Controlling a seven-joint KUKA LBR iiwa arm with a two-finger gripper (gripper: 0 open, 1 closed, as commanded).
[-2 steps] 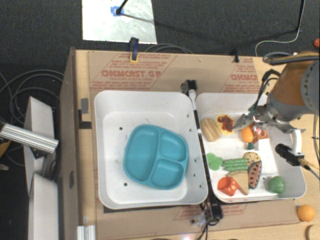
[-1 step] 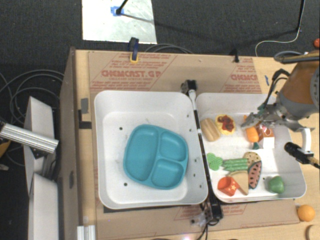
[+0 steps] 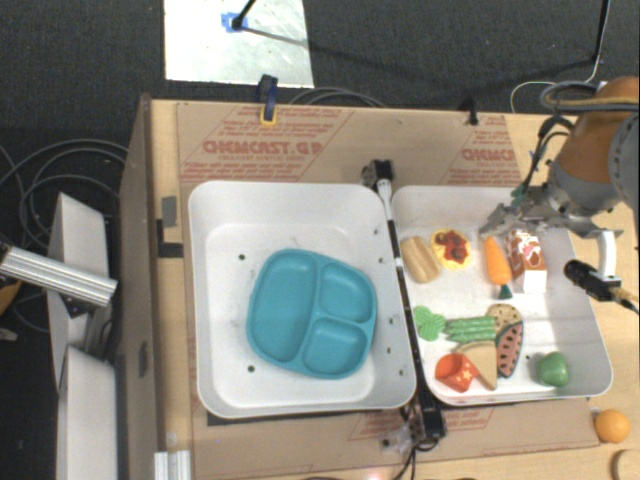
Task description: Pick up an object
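White bins sit side by side on the worktop, which is lined with printed cardboard. We see the left bin carrying a teal divided plate, three compartments, tilted a little off square.

The right bin carries the toy food, all candidates for the pick: a hot dog bun just beside the divider, a pizza slice next to it, an orange carrot, a red-and-white boxy piece touching the carrot's right side, a green leafy bit, a green pea pod, a watermelon slice, a red pepper, and a green round fruit near the bin's front right corner. A tan wedge sits between pepper and watermelon (we can't identify it).

The arm enters from the right, cut off by the frame edge. The end effector hangs over the bin's back right area, just above the carrot and boxy piece. Its tips blur into the clutter below, so we cannot tell if it's released or clenched, or touching anything.

An orange ball lies outside the bins at lower right.
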